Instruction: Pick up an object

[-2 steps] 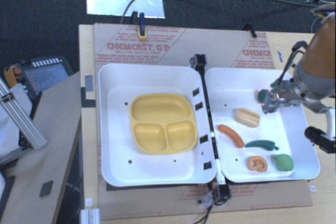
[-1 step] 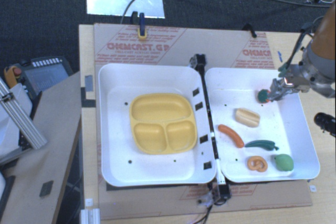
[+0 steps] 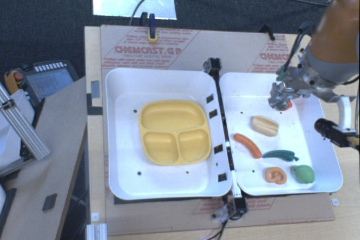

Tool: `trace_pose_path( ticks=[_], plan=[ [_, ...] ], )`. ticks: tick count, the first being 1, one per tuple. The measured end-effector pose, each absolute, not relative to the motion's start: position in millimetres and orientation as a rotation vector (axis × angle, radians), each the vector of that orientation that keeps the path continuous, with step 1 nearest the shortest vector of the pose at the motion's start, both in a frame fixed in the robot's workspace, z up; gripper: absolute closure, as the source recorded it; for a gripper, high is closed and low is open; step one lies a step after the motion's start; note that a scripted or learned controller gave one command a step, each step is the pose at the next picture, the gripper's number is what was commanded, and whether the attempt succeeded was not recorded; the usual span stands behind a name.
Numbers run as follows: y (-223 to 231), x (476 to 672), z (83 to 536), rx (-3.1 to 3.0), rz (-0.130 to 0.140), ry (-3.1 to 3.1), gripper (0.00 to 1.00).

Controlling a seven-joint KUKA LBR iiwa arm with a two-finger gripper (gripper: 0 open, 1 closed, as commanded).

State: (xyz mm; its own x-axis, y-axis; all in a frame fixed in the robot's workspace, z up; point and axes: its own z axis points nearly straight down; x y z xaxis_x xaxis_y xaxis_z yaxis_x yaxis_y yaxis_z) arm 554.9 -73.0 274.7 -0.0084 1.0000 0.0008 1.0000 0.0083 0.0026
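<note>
I see my claw (image 3: pixel 279 99) low over the far part of the right bin (image 3: pixel 332 177), with something small and red (image 3: pixel 287 104) peeking out right beside its tip, and I cannot tell how the claw is set or whether it grips anything. Just below it lies a bun (image 3: pixel 265 125), then, nearer the camera, a sausage (image 3: pixel 248 145), a green pepper (image 3: pixel 280 155), a pretzel (image 3: pixel 275 176) and a green lump (image 3: pixel 304 173); a yellow tray (image 3: pixel 174 131) sits well off to its left in the other bin. As I judge it, nothing is lifted yet, so the grasp and the raise are both left to do.
</note>
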Motion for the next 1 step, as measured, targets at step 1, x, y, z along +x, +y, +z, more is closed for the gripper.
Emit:
trace_pose_path(
  ticks=[1],
  plan=[
    [-25.1, 556.0, 274.9, 2.212, 0.003, 2.23, 1.0]
  ],
)
